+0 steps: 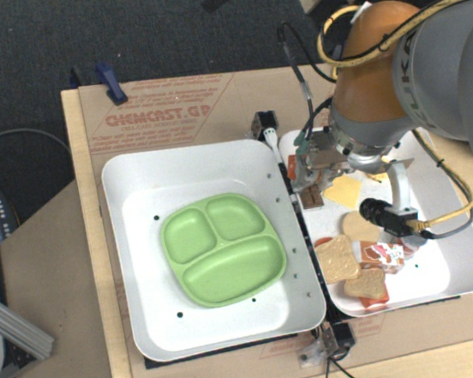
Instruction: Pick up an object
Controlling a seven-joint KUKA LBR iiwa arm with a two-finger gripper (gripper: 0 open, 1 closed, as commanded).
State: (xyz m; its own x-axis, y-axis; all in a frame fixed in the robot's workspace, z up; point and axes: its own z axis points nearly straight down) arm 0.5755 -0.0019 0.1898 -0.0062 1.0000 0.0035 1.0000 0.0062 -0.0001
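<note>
Gripper (312, 184) low at the right bin's (463, 271) 10 o'clock corner, beside the divider; cannot tell its state from this angle. Yellow cheese slice (343, 190) just beside it toward 3 o'clock. Bread slices (336, 257) and toast (368, 283) at the bin's 7 o'clock, red-white packet (385, 253) touching them. Green divided plate (223, 248) centred in left bin (128, 189). Both bins on cardboard-covered bench (157, 112).
</note>
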